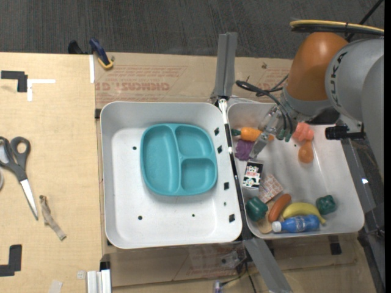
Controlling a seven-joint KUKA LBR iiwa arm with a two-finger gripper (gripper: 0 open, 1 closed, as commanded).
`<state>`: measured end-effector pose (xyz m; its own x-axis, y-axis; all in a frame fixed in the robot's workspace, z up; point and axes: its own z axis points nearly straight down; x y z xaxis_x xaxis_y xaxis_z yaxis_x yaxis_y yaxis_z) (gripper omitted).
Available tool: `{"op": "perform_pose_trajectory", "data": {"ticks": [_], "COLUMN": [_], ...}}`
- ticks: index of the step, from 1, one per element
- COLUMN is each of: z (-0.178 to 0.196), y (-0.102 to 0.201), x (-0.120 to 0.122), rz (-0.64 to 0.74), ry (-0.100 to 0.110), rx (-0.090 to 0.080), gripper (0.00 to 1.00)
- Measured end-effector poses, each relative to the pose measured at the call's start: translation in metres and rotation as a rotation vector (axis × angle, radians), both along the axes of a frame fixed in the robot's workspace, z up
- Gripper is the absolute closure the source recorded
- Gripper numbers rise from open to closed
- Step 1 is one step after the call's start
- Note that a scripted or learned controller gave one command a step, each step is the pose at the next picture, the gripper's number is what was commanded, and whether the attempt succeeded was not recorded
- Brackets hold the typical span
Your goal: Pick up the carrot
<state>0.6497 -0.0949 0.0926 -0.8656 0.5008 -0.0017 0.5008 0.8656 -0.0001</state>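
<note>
- The carrot [249,133] lies in the right bin [342,188], near its upper left corner, orange with a green tip pointing left.
- A purple item [244,149] sits just below the carrot, touching or nearly touching it.
- The end effector [269,133] hangs just right of the carrot, its dark fingers angled down-left; nothing is seen between them, and how far they are spread I cannot tell.
- Near the wrist lie a pink item [303,132] and an orange ball-like item [305,154].
- Lower in that bin: a small printed card [252,174], a green piece [256,209], a red-orange sausage shape [279,207], a banana [301,210], a bottle [297,225] and a dark green item [326,204].
- The left bin [122,224] holds a teal divided plate [179,159].
- On the worktop [49,163], well apart to the left, lie scissors [19,170].
</note>
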Motion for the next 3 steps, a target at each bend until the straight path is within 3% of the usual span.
{"op": "perform_pose_trajectory", "data": {"ticks": [1, 2, 3], "z": [0.000, 0.010, 0.100], "y": [0.001, 0.001, 0.033], "x": [-0.013, -0.012, -0.014], "rz": [-0.026, -0.023, -0.209], "ry": [0.000, -0.004, -0.001], "rx": [-0.001, -0.003, 0.000], "gripper": [0.00, 1.00, 1.00]}}
